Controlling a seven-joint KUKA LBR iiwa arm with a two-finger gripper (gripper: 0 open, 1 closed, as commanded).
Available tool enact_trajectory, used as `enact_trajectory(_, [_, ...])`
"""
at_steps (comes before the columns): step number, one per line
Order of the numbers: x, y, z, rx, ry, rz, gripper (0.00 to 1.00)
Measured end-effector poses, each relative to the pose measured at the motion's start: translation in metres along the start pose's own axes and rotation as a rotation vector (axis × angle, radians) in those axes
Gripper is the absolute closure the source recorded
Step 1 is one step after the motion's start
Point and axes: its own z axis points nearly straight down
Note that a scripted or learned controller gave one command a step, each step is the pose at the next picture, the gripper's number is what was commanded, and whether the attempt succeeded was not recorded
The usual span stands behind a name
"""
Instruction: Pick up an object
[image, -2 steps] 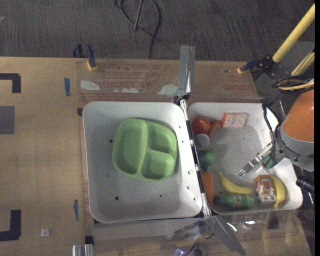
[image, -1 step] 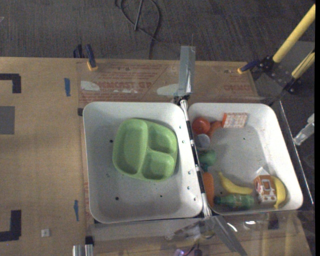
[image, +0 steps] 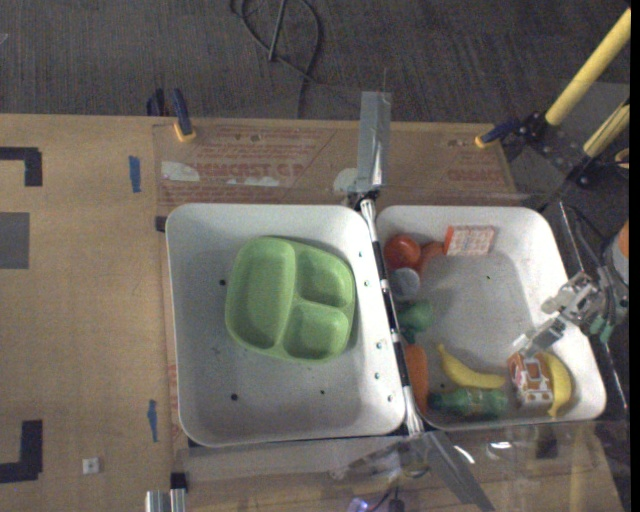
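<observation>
My gripper (image: 562, 318) hangs over the right side of the right bin (image: 480, 300), with its fingers spread and nothing between them. Just below it lie a small red and white carton (image: 530, 380) and a yellow banana (image: 559, 383). A second banana (image: 468, 371) and a green bottle (image: 468, 402) rest along the bin's front wall. A red tomato (image: 403, 250), a grey object (image: 406, 283), a green object (image: 416, 316) and an orange carrot (image: 417, 372) line the bin's left wall. A red and white box (image: 470, 240) leans at the back.
The left bin (image: 200, 380) holds a green divided plate (image: 291, 298). The arm's orange band (image: 627, 240) shows at the right edge. Yellow poles (image: 590, 65) and clamps stand at the back right beyond the bins.
</observation>
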Motion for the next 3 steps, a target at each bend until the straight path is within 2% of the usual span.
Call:
enact_trajectory(1, [0.02, -0.016, 0.071, -0.005, -0.009, 0.054, 0.0])
enact_trajectory(2, [0.017, -0.014, 0.062, -0.009, -0.017, 0.057, 1.0])
enact_trajectory(3, [-0.023, 0.021, -0.002, 0.001, -0.003, 0.267, 1.0])
